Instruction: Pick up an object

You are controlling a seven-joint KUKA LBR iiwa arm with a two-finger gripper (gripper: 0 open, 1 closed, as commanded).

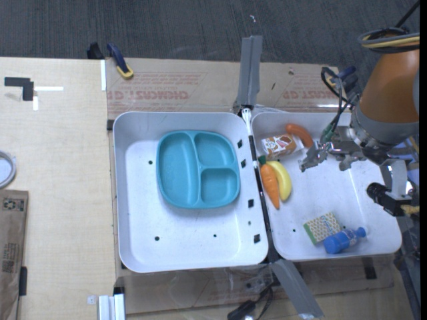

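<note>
The right bin (373, 245) holds several items. At its left wall an orange carrot (270, 185) and a yellow banana (284, 181) lie side by side. An orange-and-white packet (278, 145) and an orange piece (299, 135) sit near the far wall. Toward the front lie a small patterned green box (321, 227) and a blue bottle (343, 240). My gripper (329, 160) hangs over the bin's far middle, right of the packet. It is open, its two fingers spread with nothing between them.
The left bin (133, 245) carries a teal divided plate (199, 169). The divider between the bins runs just left of the carrot. Black cables and the arm's body (393, 92) crowd the right bin's far right corner.
</note>
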